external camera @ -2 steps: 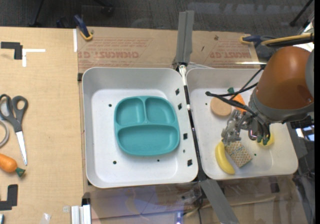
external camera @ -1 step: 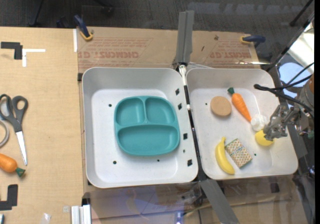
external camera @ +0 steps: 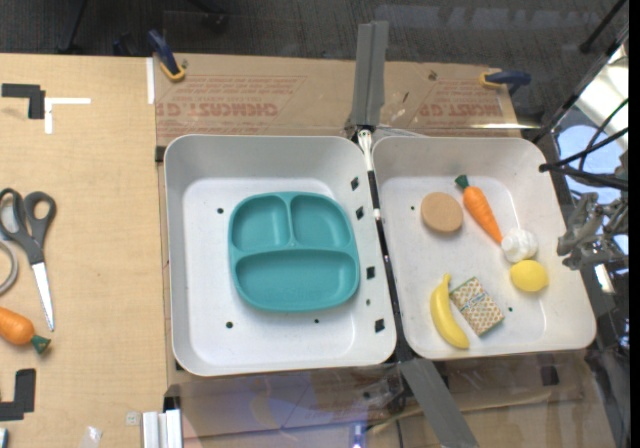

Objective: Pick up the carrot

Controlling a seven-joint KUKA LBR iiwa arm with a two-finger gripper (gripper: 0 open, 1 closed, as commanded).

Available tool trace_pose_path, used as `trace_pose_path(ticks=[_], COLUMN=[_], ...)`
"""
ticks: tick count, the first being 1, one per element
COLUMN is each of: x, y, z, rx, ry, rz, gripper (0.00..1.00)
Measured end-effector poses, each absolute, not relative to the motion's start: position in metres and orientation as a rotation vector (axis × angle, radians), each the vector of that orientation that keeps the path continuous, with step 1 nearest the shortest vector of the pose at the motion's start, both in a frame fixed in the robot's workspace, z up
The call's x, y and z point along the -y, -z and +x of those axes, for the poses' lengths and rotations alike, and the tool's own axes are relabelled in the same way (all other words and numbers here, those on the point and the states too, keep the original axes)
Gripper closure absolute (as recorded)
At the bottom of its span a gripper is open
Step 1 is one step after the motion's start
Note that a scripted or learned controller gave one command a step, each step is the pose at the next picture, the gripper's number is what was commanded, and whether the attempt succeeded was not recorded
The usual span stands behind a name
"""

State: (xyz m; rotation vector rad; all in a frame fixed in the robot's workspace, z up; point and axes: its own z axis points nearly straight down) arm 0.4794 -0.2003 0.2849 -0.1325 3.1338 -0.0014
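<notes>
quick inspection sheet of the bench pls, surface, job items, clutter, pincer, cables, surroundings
surface: two white bins side by side, left bin, right bin, on cardboard over a wooden bench
job's things: carrot in the right bin, lying free beside a tan disc
clutter: banana, lemon, white ball, patterned packet in the right bin; teal divided plate in the left bin
pincer: pincer at the right bin's right edge, finger state unclear
cables: dark cables at right
surroundings: scissors, second carrot on the bench
</notes>
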Motion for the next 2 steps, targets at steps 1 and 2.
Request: trace_pose_path(ticks=[1, 2], x=[0.173, 0.207], y=[-0.127, -0.255], z=[0.483, 0.501], rx=[-3.134, -3.114], ry=[-0.002, 0.0], rz=[-0.201, -0.378], gripper=[1.0, 1.0])
